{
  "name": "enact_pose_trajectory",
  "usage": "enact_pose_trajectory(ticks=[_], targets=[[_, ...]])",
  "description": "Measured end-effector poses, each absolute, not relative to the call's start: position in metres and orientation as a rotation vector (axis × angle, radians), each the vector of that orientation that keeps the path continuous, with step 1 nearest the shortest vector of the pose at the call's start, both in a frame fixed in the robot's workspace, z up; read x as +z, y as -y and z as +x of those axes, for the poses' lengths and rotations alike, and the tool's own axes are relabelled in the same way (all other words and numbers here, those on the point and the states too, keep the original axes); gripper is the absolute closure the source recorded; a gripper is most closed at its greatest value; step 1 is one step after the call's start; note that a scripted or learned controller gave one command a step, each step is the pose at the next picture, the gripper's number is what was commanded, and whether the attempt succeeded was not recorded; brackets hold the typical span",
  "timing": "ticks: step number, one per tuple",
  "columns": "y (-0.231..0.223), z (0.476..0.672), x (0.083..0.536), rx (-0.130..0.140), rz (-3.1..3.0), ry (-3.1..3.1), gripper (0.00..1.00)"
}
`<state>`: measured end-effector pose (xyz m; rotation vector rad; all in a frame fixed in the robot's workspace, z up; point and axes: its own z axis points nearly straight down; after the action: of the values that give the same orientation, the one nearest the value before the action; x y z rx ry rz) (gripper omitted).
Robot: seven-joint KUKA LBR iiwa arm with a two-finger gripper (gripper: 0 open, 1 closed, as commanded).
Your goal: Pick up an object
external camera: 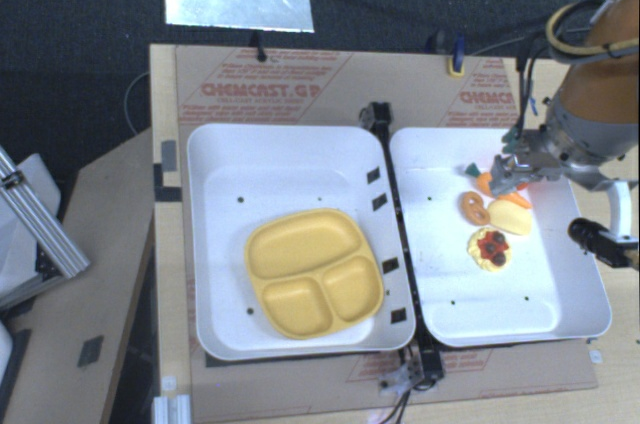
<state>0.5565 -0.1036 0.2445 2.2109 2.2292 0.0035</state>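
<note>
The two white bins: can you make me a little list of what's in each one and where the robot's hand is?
left bin: one yellow tray with three sections
right bin: a cluster of small toy foods near the top
toy foods: orange oval piece, pale yellow piece, round piece with red and dark bits
gripper: low over the toy food cluster, by an orange piece
holding anything: cannot tell

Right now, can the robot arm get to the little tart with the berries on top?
Probably yes. The tart lies uncovered in the right bin, just below the gripper, with nothing over it.
</note>
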Motion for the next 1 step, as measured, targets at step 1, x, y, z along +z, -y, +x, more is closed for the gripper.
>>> enact_pose_trajectory(ticks=[1], targets=[[0.0583, 0.5780, 0.2430, 0.005, 2.209, -2.231, 1.00]])
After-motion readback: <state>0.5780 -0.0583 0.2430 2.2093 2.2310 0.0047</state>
